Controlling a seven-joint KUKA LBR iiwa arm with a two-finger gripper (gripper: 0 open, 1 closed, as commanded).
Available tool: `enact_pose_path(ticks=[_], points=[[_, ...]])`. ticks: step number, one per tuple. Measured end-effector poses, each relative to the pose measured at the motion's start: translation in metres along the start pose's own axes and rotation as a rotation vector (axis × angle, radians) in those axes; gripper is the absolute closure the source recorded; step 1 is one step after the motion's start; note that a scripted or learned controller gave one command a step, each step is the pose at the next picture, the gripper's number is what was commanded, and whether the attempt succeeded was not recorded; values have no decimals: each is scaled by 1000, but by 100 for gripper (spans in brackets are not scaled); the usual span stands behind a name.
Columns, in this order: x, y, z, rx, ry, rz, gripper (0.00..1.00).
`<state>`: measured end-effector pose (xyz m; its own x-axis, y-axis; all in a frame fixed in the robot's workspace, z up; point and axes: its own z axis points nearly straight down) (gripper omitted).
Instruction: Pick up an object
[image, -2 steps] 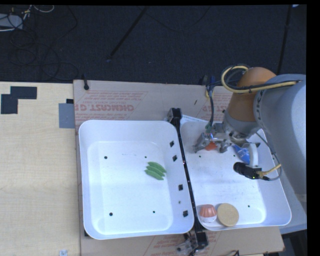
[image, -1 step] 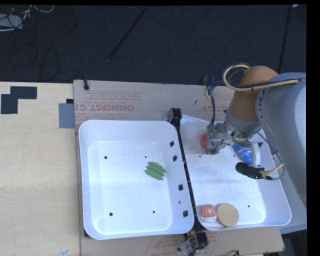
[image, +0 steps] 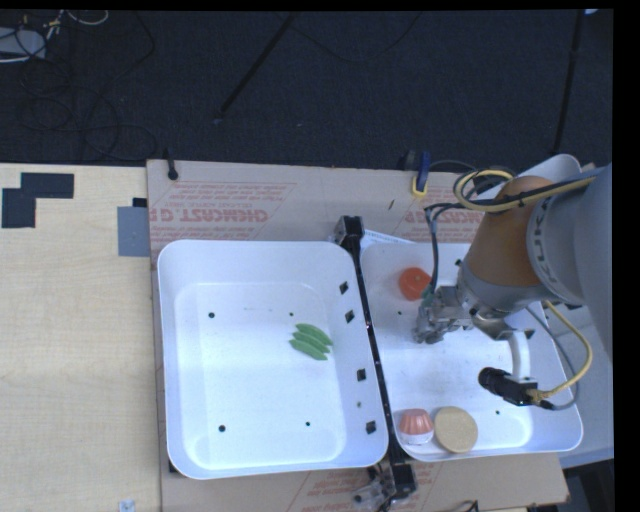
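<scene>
One gripper (image: 432, 330) hangs low in the right bin (image: 560, 440), just beside the orange ball (image: 413, 283); finger state cannot be told. Approach step; next: centre over ball, close.

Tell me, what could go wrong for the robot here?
The tool sits low beside the small round orange-red object, so it might nudge it away rather than catch it. The flat tan disc and pink-and-white piece touch in the right white bin's corner, hard to reach separately.
</scene>
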<state>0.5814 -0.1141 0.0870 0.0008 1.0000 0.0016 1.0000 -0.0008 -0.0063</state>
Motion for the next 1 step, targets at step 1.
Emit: enact_pose_path(ticks=[1], points=[[-1, 2, 0, -3, -1, 1, 0]])
